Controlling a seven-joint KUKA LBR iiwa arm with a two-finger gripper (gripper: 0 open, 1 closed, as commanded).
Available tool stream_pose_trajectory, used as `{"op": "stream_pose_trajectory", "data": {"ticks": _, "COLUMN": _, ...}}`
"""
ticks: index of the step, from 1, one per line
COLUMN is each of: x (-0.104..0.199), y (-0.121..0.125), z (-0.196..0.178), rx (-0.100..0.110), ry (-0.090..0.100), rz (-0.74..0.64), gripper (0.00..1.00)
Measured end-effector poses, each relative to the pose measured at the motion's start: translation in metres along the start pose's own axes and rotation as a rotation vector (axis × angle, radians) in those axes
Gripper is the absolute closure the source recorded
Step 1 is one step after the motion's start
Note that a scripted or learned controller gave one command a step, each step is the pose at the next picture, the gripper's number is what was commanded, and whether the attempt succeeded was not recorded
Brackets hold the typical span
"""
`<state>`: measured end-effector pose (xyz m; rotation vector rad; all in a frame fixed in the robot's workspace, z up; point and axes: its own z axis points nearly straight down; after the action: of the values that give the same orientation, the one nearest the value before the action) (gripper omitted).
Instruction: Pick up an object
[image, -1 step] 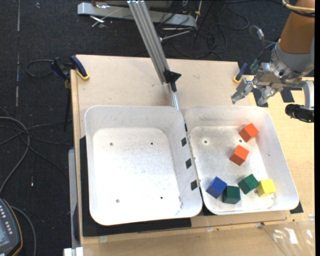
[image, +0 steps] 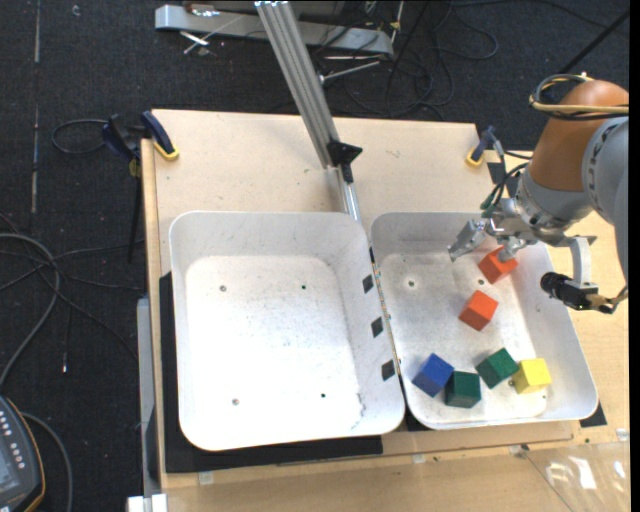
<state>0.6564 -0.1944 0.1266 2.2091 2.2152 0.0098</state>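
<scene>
1. the table (image: 260, 165) is a pale wooden board that carries two shallow white bins side by side, the left bin (image: 185, 300) and the right bin (image: 425, 235).
2. the arm (image: 575, 150), grey with an orange band, reaches in from the right and bends down over the far part of the right bin.
3. the hand (image: 487, 243) hangs low in the far right part of the right bin, with a light metal finger (image: 465, 241) pointing left and down.
4. whether the hand is open or closed, i cannot tell; its tips are too small and partly covered by the wrist.
5. an upper orange block (image: 497, 265) lies just below the hand, touching it or nearly so; i cannot tell if it sits between the fingers.
6. a lower orange block (image: 478, 309) lies on the bin floor a little nearer the camera, apart from the first.
7. along the near edge of the right bin sit a blue block (image: 433, 373), a dark green block (image: 463, 388) just beside it, another green block (image: 497, 367) and a yellow block (image: 533, 374) at the right end.
8. a silver metal strut (image: 305, 85) slants from the top of the view down to the gap between the bins.
9. yellow-tipped clamps sit at the table's far left corner (image: 160, 140) and far right corner (image: 480, 152).
</scene>
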Motion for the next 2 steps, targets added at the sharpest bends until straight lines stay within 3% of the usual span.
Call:
{"op": "stream_pose_trajectory", "data": {"ticks": 1, "x": 0.046, "y": 0.011, "z": 0.028, "rx": 0.006, "ry": 0.005, "rz": -0.005, "gripper": 0.0}}
{"op": "stream_pose_trajectory", "data": {"ticks": 2, "x": -0.011, "y": -0.026, "z": 0.031, "rx": 0.016, "ry": 0.005, "rz": 0.008, "gripper": 0.0}}
